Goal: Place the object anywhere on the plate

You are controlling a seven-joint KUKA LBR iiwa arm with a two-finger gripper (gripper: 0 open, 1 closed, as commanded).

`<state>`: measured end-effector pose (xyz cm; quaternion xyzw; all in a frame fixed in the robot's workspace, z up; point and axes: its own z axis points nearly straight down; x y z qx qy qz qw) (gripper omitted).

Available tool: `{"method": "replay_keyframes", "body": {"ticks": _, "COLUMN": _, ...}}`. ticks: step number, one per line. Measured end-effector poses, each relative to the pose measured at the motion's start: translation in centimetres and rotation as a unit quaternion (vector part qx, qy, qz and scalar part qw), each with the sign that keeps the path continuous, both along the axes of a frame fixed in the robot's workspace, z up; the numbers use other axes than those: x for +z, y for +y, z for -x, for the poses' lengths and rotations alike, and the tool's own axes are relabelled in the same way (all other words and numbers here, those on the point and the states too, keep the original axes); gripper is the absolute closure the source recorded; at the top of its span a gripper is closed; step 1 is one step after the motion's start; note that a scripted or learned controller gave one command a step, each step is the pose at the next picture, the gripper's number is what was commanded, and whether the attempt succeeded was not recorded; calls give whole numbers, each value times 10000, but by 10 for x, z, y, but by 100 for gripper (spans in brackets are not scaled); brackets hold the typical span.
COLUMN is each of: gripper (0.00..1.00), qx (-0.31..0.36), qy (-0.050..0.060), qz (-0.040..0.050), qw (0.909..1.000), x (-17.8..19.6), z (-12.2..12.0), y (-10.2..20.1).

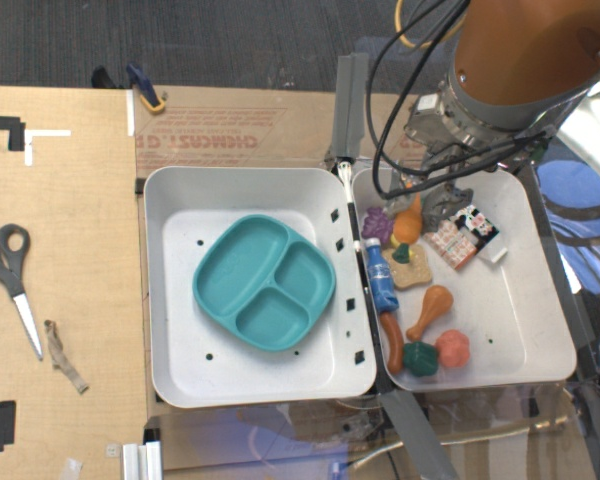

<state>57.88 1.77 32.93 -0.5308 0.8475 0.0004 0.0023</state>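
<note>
A teal plate (265,281) with three compartments lies in the left white bin (170,298), with nothing on it. The right white bin (520,318) holds the toy objects: purple grapes (376,222), an orange piece (408,226), a blue bottle (381,280), a toast slice (412,271), a drumstick (430,310), a hot dog (393,341), a green piece (419,359), a pink ball (453,348) and a small patterned box (464,236). My gripper (443,205) hangs low over the right bin's far side, just above the orange piece and the box, under the orange-banded arm.
Scissors (13,273) and a scrap of tape (65,358) lie on the cardboard bench to the left. A blue clamp (145,86) sits at the cardboard's far edge. Cables (400,118) loop down beside the arm above the divider between the bins.
</note>
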Motion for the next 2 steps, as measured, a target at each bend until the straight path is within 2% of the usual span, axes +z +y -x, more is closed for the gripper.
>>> {"method": "replay_keyframes", "body": {"ticks": 1, "gripper": 100, "qx": -568, "qy": 17, "qz": 3, "qw": 9984, "x": -76, "z": 20, "y": 91}}
{"method": "replay_keyframes", "body": {"ticks": 2, "gripper": 0, "qx": -572, "qy": 16, "qz": 1, "qw": 9984, "x": -76, "z": 20, "y": 91}}
